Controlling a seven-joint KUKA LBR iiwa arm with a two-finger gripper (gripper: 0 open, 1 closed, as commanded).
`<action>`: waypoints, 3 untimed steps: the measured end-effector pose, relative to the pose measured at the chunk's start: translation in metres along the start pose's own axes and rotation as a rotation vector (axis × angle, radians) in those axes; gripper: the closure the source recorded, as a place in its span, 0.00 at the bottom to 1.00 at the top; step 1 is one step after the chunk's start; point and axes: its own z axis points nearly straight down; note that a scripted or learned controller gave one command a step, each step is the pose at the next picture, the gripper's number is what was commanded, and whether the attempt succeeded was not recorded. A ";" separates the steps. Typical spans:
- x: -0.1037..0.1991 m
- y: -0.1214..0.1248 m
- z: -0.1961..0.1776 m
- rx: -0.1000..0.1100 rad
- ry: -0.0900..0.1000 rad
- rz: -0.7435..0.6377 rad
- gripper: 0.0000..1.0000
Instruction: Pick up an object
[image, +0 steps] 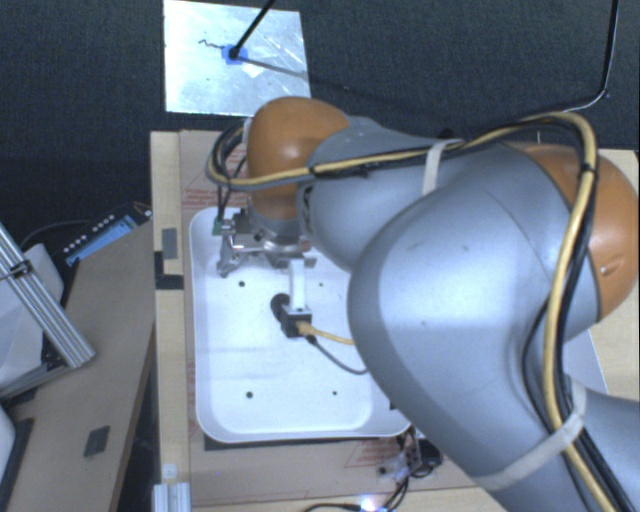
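Observation:
My gripper (262, 266) hangs low over the far part of the left white bin (230, 400), below the orange band (285, 135) of the wrist. A white bar runs down from the gripper to a small black block (292, 322) lying close to the bin floor. From that block a yellow cable (330, 340) leads off to the right under the arm. I cannot make out a loose object on the bare part of the bin floor. The big grey arm (470, 300) hides the right bin and the right side of the left bin.
The bin sits on a wooden bench (165, 300). A shiny sheet (235, 60) lies beyond the bench at the back. A metal rail (40, 310) and a black device with blue markings (100, 235) lie at the left. Wires (405, 465) bunch at the bin's front edge.

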 end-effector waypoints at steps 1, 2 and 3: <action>-0.007 0.003 -0.014 -0.004 -0.002 0.007 1.00; 0.016 -0.016 -0.287 -0.019 0.004 0.005 1.00; 0.015 -0.024 -0.410 -0.017 0.003 0.006 1.00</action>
